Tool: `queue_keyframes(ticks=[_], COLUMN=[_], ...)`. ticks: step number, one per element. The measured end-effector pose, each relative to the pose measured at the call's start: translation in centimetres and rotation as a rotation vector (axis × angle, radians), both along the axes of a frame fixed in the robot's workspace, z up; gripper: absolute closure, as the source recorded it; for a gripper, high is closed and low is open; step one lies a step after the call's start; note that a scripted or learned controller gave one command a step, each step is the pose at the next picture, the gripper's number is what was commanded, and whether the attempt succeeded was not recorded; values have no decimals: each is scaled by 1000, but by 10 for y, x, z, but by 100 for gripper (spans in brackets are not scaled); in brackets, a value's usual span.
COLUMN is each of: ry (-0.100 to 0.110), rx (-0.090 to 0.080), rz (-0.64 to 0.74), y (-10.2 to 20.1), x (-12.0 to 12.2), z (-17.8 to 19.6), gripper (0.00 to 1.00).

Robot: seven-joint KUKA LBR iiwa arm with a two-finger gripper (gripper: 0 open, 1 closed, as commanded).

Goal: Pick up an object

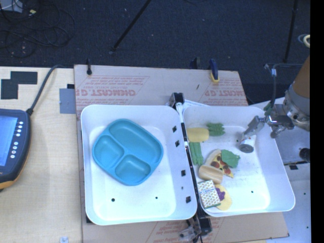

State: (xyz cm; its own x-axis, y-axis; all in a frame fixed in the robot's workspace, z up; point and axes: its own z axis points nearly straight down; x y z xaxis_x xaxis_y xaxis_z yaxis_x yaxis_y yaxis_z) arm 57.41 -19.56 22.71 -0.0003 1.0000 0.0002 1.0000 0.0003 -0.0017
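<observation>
Cardboard (152, 87) under both bins (96, 196) — dark floor (152, 24) behind.

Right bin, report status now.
Gripper low over right bin, nothing seen between fingers. Toy food piled along bin's left side, untouched. Blue plate in left bin.

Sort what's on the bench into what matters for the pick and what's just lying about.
For the pick:
tool, over the right bin
yellow corn
pizza slice
hot dog bun
patterned packet
green leafy pieces

Lying about:
blue divided plate in the left bin
tablet
cardboard sheet
</observation>
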Motion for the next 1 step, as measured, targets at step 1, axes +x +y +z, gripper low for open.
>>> queue_keyframes(ticks=[1], ry=[2], rx=[2], rz=[3], y=[-16], x=[46], z=[-144], gripper=[0])
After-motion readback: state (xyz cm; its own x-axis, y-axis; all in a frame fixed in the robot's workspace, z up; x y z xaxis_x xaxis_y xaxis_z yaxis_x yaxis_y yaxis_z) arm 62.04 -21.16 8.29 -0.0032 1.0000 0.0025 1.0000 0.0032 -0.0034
